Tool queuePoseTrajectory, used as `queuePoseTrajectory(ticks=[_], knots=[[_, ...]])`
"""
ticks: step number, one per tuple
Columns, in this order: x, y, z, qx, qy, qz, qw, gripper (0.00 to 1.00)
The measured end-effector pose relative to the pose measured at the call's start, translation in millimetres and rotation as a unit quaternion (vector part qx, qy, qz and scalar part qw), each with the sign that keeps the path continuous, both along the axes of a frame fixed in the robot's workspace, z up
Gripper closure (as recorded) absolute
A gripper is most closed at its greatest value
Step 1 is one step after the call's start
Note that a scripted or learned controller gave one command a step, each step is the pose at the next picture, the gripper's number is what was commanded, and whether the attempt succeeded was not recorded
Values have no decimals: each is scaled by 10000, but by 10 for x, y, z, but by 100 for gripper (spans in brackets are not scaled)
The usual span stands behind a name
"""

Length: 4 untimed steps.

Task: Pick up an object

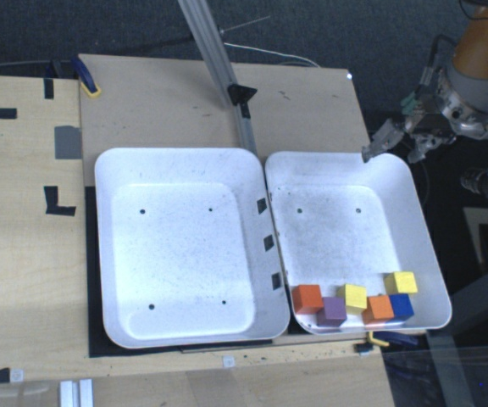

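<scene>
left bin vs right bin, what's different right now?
The right bin holds small coloured blocks bunched along its near edge; the left bin shows bare speckled floor. The hand hangs by the right bin's far corner, away from the left bin. Both are shallow, white, with rounded corners.

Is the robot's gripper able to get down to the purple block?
Probably yes. The purple block lies uncovered in the right bin, though blocks crowd its sides. The gripper hangs over the bin's far corner.
</scene>
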<state>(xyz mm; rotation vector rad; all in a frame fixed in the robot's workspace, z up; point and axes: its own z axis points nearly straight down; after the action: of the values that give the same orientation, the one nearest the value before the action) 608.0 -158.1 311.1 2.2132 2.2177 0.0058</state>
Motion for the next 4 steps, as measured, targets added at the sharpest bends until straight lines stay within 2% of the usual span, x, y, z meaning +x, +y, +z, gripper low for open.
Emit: queuePoseTrajectory(ticks=[1, 2, 3, 4], knots=[[-119, 217, -576, 19, 77, -3, 10000, 0], [-167, 1078, -1234, 31, 84, 28, 10000, 0], [17, 1837, -1196, 30, 46, 40, 10000, 0], [-186, 2292, -625, 30, 26, 28, 10000, 0]])
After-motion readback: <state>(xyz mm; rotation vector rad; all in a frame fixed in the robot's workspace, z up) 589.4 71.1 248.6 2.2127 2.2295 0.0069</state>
